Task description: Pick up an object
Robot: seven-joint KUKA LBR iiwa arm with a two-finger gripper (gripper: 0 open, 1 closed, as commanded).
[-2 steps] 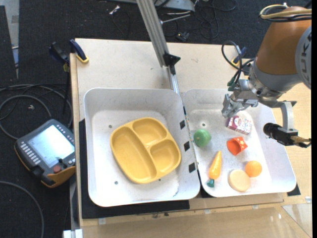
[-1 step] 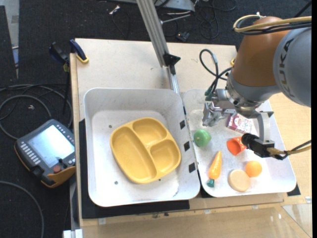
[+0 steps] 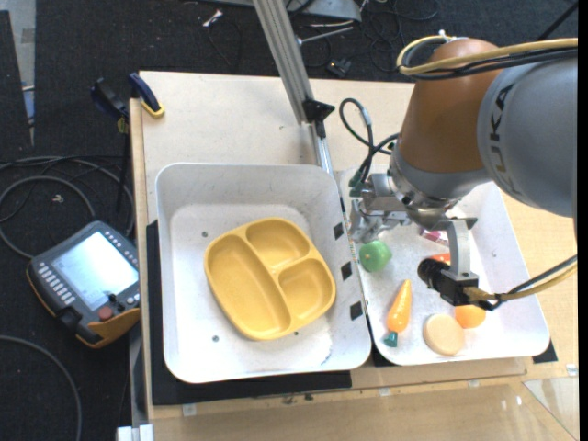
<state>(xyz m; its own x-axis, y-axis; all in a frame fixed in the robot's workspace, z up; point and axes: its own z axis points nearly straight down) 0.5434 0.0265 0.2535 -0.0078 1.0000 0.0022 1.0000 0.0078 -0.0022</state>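
My gripper (image 3: 366, 226) hangs low over the left side of the right bin (image 3: 514, 255), under the grey and orange arm. Just below it and touching or nearly touching lies a green round object (image 3: 374, 256). A toy carrot (image 3: 399, 306) with a green tip lies nearer the front. A beige round piece (image 3: 444, 334) and an orange piece (image 3: 469, 317) sit at the bin's front right. A small pink and red item (image 3: 439, 238) peeks out from under the wrist. The arm hides much of the right bin's back.
The left bin (image 3: 184, 246) holds a yellow divided plate (image 3: 269, 276). A slanted metal pole (image 3: 289, 62) rises from between the bins at the back. A black clamp with cables (image 3: 443, 279) hangs off the arm above the right bin. A teach pendant (image 3: 84, 283) lies off the bench, left.
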